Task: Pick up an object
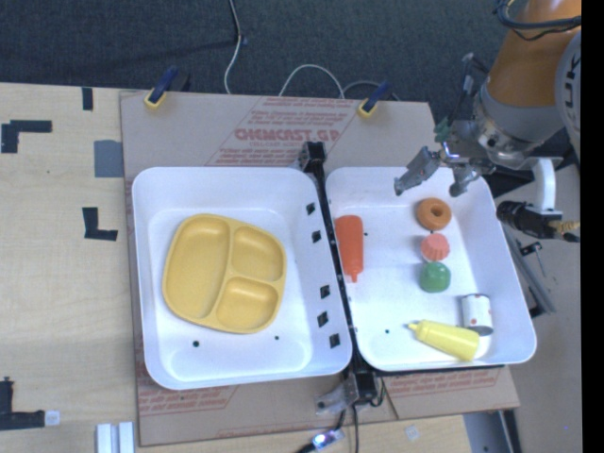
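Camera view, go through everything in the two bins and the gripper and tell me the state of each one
Gripper: open, above the right bin's far edge, holding nothing.
Yellow tray: flat in the left bin.
Orange bottle: lying down.
Donut: flat.
Pink ball: resting free.
Green ball: resting free.
Small can: on its side.
Yellow bottle: lying down, touching the can.
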You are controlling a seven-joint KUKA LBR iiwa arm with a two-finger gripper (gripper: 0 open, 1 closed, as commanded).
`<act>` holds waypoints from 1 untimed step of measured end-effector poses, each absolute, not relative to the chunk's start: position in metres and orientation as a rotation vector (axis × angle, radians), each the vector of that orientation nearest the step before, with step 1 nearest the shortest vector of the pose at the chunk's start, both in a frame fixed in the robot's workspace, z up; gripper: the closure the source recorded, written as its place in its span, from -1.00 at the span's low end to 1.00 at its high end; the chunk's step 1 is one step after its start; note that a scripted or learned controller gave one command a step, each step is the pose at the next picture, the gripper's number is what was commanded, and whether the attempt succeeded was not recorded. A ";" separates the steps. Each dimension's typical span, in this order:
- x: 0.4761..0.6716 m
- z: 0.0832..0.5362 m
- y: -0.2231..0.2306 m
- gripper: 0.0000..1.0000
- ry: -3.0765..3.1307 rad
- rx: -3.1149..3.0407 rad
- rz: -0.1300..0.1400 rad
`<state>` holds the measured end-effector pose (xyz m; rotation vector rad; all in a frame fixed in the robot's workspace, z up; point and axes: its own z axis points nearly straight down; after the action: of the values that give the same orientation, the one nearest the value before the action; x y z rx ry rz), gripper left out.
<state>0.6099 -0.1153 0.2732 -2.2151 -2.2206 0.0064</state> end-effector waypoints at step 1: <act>0.604 0.223 -0.120 -1.00 -2.217 -2.215 0.012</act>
<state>0.6044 -0.1199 0.2233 -2.2147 -2.2168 0.0122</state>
